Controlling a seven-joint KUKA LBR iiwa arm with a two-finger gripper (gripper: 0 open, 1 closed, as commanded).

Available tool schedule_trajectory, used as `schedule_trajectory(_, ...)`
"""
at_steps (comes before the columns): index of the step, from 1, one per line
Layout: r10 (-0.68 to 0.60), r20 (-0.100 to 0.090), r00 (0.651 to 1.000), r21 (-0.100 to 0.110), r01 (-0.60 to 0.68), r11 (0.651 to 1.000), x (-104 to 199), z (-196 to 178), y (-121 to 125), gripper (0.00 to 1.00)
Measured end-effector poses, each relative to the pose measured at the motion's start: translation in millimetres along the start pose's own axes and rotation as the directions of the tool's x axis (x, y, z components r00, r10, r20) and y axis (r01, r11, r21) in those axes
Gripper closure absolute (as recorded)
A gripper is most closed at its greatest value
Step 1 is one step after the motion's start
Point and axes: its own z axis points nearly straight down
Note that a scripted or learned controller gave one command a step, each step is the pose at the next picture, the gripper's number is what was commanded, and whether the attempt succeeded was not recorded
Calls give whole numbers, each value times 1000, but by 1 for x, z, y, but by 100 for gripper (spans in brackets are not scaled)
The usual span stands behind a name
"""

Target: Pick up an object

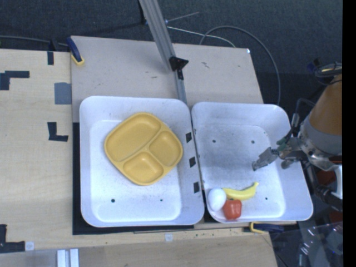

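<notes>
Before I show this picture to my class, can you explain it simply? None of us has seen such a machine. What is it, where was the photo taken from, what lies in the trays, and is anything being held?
The photo comes from one fixed camera above a bench, looking down at a slant. The grey and orange shape at the right is a robot arm; its gripper, a two-fingered hand, reaches over the right bin. Nothing is between its fingers, so it holds nothing. Two shallow white bins sit side by side. The left bin holds a yellow divided plate with three compartments. In the right bin's near corner lie a toy banana, a white egg and a small red object, close together. The arm's job is to pick up one object.
</notes>
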Motion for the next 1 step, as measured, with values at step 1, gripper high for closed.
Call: schedule_trajectory(1, 0, 0, 1000, 0, 0, 1000, 0, 0, 0, 0)
